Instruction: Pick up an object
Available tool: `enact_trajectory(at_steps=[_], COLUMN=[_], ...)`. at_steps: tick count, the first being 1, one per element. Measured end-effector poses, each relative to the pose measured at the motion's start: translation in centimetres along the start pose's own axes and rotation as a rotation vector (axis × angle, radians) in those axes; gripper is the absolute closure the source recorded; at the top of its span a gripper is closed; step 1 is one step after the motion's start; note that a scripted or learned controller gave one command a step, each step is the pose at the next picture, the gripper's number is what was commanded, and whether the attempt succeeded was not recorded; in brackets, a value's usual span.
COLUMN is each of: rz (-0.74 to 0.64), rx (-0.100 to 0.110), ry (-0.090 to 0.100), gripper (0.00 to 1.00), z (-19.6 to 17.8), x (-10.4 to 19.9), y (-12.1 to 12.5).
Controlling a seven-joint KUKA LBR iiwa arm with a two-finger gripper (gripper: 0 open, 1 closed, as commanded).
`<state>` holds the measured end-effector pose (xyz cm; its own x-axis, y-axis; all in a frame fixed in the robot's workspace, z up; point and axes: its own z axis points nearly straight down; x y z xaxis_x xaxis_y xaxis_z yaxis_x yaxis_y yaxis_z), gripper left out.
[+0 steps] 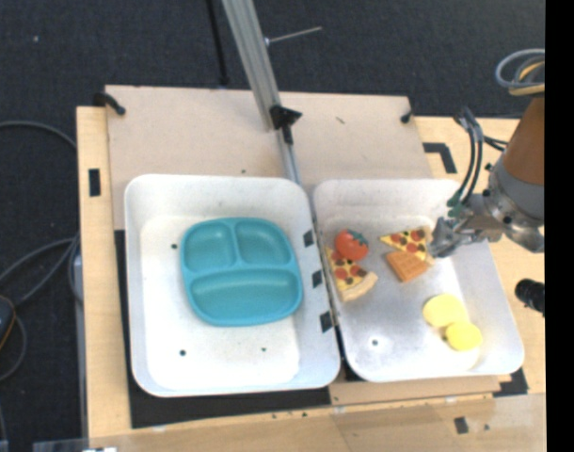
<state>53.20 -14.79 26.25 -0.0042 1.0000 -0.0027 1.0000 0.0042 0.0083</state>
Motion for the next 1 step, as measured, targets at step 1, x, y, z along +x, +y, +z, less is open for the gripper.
enact_trajectory(at_steps=[1], rz=[-0.003], rx=[0.007], ry=[0.003], gripper=[1.00], z=[0.77], x=[5.21], y=[0.28])
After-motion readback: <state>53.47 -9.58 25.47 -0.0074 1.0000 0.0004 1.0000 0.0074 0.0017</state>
